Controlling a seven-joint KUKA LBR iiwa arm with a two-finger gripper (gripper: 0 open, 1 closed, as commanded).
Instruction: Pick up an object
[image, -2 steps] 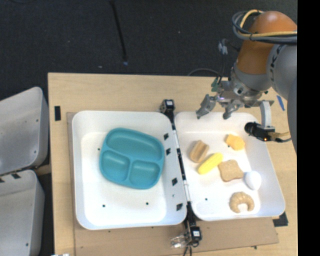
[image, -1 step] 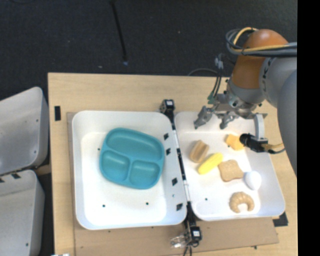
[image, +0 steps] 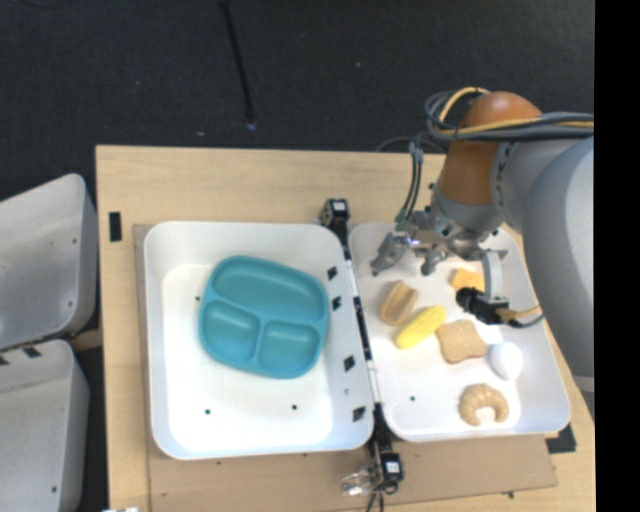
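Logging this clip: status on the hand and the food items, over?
Hand over right bin's far end, nothing between its fingers. Bread roll and banana lie just below it, untouched. Toast, egg, croissant nearby; nothing blocking.

Right bin (image: 560, 400) crowded: bread roll (image: 397, 299), banana (image: 420, 326), toast (image: 461, 341) close-packed; your free room: near-left corner.

- The setting was a robotics laboratory or test cell, not a home or kitchen.
- A plain wooden bench (image: 250, 180) stood on dark carpet-like flooring (image: 200, 70).
- Two shallow white bins (image: 160, 400) were fixed side by side with small black clips.
- An industrial arm (image: 480, 160) with exposed cabling reached over them.
- The food items (image: 419, 326) looked like plastic replicas.
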